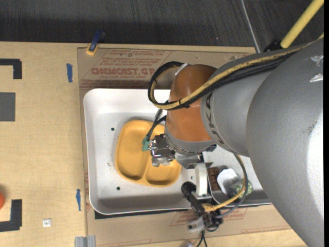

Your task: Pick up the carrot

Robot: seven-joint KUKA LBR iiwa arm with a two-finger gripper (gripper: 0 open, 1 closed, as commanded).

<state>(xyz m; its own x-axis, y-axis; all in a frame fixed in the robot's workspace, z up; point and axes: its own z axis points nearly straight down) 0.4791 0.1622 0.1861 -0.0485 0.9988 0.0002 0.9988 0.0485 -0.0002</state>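
A white bin (98, 138) lies in the middle of the view. A yellow two-lobed dish (132, 151) rests on its floor, left of centre. My gripper (161, 152) hangs low over the dish's right edge, showing as a small metal block with a green part on its left. The orange band (187, 109) and the grey arm (267, 117) stand over the bin's right half and hide what lies beneath them.
The bin sits on a printed cardboard sheet (123, 68) on the tan bench. Blue tape marks (69, 72) line the sheet's left side. A small red-orange object (1, 200) peeks in at the far left edge. Black and yellow cables (208, 210) dangle near the bin's front rim.
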